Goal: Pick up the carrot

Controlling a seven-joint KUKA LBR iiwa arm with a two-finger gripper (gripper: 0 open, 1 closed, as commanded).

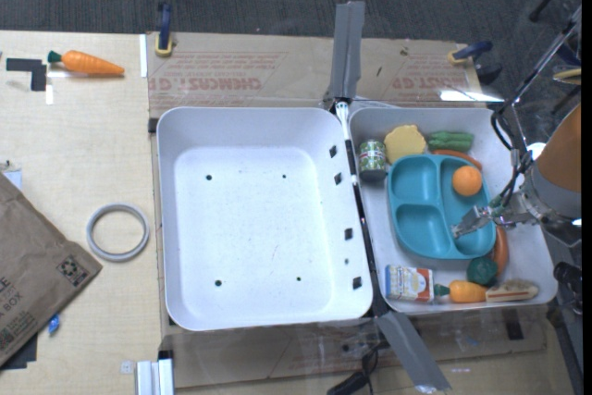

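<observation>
A small carrot [467, 291] with a green end lies near the front wall of the right bin [546, 291], between a carton and a tan stick. A second carrot [85, 63] rests on the bench at the far left, outside both bins. My gripper [470, 223] hangs over the front right compartment of a teal divided plate [416, 199], up and slightly right of the bin carrot and apart from it. It is open, with nothing between its fingers.
The right bin also holds an orange ball [467, 180], a yellow piece [405, 143], a green pepper [451, 141], a small can [372, 156], a carton [409, 282], a dark green item [482, 270] and an orange-red strip [501, 247]. On the bench lies a tape ring [117, 230].
</observation>
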